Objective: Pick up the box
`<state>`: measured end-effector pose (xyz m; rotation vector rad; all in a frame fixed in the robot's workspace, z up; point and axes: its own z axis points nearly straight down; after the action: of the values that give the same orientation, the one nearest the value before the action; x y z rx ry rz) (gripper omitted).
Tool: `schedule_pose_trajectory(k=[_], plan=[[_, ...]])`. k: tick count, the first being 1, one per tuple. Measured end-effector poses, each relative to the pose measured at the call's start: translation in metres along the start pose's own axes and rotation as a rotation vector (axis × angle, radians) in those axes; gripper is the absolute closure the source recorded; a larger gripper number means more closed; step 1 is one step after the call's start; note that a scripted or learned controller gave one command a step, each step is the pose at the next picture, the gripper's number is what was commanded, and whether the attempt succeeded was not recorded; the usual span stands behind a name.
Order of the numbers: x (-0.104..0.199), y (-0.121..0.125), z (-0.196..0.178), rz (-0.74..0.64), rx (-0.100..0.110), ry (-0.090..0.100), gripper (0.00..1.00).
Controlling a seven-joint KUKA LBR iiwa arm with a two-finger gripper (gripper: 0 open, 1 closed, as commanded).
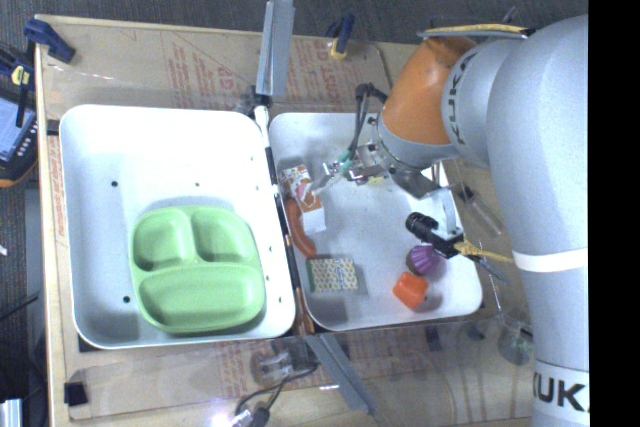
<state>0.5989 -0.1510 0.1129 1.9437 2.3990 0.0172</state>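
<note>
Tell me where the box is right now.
The box lies in the right bin, near its front-left corner, left of the orange cup.

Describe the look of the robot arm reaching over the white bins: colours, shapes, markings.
The arm is built of bulky, rounded light-grey segments with a broad orange band above the wrist. Dark letters "KU" are printed on the grey casing near the orange band, and again low at the right. The small metallic end effector carries thin cables.
</note>
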Motion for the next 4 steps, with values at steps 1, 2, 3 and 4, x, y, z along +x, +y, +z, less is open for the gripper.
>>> schedule_pose_trajectory(k=[1, 2, 3, 4], plan=[[-0.028, 0.053, 0.024, 0.116, 0.045, 0.032, 0.00], [-0.013, 0.060, -0.065, -0.160, 0.037, 0.037, 0.00], [-0.035, 0.038, -0.030, -0.136, 0.042, 0.038, 0.00], [0.067, 0.070, -0.080, -0.284, 0.037, 0.040, 0.00]])
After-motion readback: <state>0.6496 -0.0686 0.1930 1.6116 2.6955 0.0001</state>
